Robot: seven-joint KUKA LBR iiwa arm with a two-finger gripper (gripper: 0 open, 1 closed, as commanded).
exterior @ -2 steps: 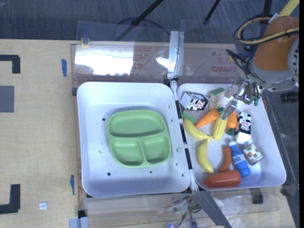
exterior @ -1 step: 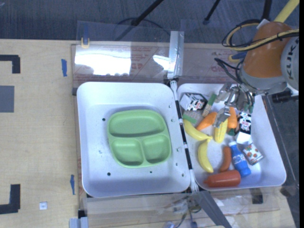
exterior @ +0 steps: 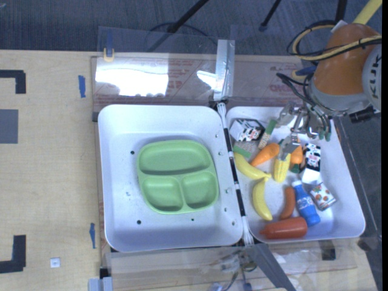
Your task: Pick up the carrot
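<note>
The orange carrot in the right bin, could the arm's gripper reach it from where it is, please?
Probably yes: the gripper hangs just above the orange carrot, whose top is uncovered, though a yellow banana and a yellow corn cob crowd it.

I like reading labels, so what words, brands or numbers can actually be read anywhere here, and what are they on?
"KU": large dark letters on the white arm housing, cut off at the edge.
Red print on the clear panel behind the bins: mirrored, too blurred to read.
Blue bottle label: too small to read.
Small packets: print unreadable.
</note>
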